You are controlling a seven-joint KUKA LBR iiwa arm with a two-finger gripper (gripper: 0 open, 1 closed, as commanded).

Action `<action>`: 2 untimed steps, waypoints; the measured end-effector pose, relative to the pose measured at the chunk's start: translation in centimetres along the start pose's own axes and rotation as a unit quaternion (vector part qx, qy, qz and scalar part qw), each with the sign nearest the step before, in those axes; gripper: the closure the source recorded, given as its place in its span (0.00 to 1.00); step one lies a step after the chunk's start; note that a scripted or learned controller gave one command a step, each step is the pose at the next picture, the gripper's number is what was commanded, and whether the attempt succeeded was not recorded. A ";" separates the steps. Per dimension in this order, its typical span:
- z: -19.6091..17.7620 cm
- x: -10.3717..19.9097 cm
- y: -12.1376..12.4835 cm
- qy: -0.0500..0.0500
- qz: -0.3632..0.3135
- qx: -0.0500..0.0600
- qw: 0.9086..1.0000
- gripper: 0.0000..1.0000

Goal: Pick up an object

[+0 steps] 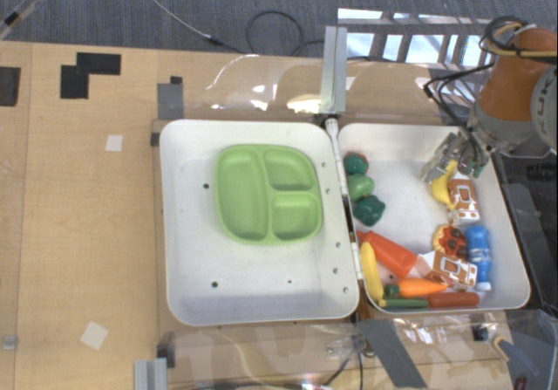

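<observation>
Clearly, the grey arm with its orange band point(510, 83) is reaching in over the right-hand shallow white bin point(514, 283), and its two-finger gripper point(453, 161) is hovering at that bin's upper right part, just above a yellow banana-shaped toy point(443, 189). Whether the gripper is released or clenched cannot be told; nothing is showing clearly between its tips.

Relative to that right bin, the things for picking are lying inside it. Green plastic vegetables point(360, 188) are sitting against its left wall near the top. A red-orange plastic piece point(392, 253) and a slim yellow piece point(370, 270) are lying toward its lower left. An orange carrot-shaped toy point(423, 288) and a dark red strip point(453, 299) are resting along its bottom wall. A blue plastic bottle point(478, 250) and orange-and-white printed packets point(453, 257) are crowding its right side, below the gripper.

Left of the right bin, touching it, the second white bin point(187, 292) is holding a green three-compartment plastic plate point(266, 194).
</observation>
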State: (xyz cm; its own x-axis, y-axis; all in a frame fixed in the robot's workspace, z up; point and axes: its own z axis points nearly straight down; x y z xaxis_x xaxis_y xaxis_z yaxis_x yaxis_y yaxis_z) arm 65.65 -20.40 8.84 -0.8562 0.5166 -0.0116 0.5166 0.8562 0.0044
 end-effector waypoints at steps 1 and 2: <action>-13.7 5.8 6.2 -0.002 0.180 -0.002 0.984 1.00; -1.1 8.3 0.6 0.001 0.123 0.001 0.992 1.00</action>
State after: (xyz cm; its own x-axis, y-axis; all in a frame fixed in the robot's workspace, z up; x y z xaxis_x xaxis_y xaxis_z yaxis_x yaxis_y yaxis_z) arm 58.82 -15.62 9.89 -0.7046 0.7095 -0.0075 0.7095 0.7047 0.0055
